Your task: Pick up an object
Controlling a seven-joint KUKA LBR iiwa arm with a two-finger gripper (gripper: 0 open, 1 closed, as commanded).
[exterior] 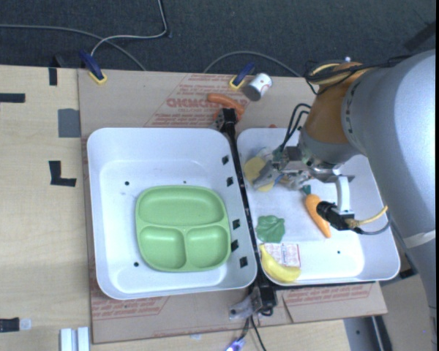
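Camera view, layout: two white bins sit side by side on the surface; the left bin (102, 152) holds a green divided plate (183, 227) at frame centre-left, the right bin (377, 265) holds the loose items.
Candidates: a carrot (317, 215) right of centre, a green leafy piece (271, 229) beside it, a banana (280, 268) with a small printed packet (282, 254) at the bin's lower left, and a yellowish item (255, 168) by the upper left wall.
Arm: the arm (395, 123) reaches in from the right, bent low over the right bin (likely to work among the clutter there).
Jaws: the gripper (287, 167) hangs just beside the yellowish item; whether the jaws are spread or pinching cannot be told.
Task's thing: nothing visibly lifted; all items lie on the bin floor.
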